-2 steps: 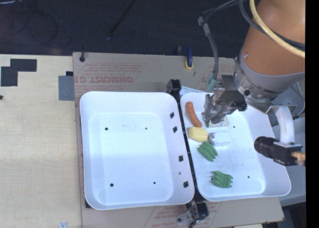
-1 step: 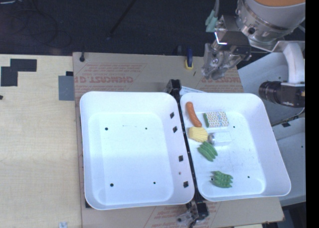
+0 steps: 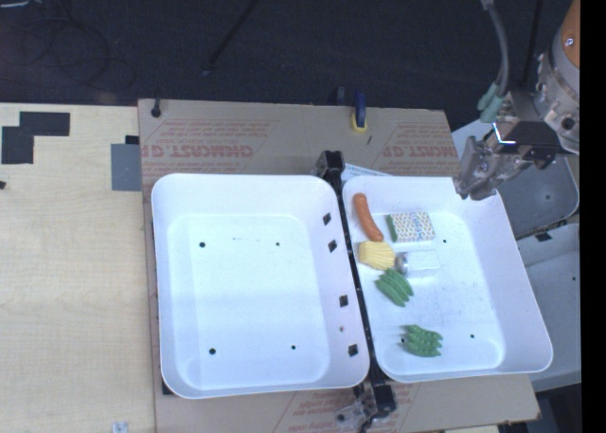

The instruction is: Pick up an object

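The right bin (image 3: 516, 265) holds several small items. An orange carrot-like piece (image 3: 367, 217) lies near its far left side. Beside it sits a small patterned packet (image 3: 413, 225). A yellow corn-like piece (image 3: 376, 255) lies below them, with a green bean cluster (image 3: 395, 286) under it. A second green piece (image 3: 421, 340) rests near the front. A clear, hard-to-see item (image 3: 422, 261) lies right of the yellow piece. My gripper (image 3: 476, 180) hangs over the bin's far right corner, apart from every item, with nothing seen in it.
The left bin (image 3: 189, 199) sits beside the right one, joined by a black clip strip (image 3: 343, 270). Both rest on a cardboard sheet (image 3: 237, 137). A wooden bench top (image 3: 66, 279) lies to the left, and cables hang at the upper right.
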Motion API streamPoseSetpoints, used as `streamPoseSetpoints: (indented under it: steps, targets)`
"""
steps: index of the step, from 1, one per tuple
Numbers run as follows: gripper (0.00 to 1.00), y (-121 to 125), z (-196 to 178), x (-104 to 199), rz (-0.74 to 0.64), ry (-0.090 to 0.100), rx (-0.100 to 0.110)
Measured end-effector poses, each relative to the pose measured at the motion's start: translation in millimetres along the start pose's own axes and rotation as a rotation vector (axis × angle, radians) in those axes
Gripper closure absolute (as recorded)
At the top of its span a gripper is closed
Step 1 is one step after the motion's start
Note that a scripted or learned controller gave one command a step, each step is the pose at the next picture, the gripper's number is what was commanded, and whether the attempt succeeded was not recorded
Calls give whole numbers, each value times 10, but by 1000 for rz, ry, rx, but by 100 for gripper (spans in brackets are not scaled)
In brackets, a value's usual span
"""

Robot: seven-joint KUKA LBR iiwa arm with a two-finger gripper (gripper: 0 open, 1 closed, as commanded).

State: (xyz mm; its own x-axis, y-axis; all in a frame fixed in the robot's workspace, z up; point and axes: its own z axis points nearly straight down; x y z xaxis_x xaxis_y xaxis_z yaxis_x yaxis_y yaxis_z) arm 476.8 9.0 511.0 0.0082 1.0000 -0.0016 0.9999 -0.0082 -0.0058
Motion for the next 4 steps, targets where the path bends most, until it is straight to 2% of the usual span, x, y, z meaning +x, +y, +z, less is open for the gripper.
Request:
streamPoseSetpoints:
  steps: [1, 2, 3, 4]
  targets:
    - [100, 121, 592, -311, -5, 0, 2]
    - [100, -12, 628, 265, -13, 2, -2]
    - [100, -15, 722, 742, -12, 1, 0]
    - [100, 393, -237, 1110, -11, 3, -12]
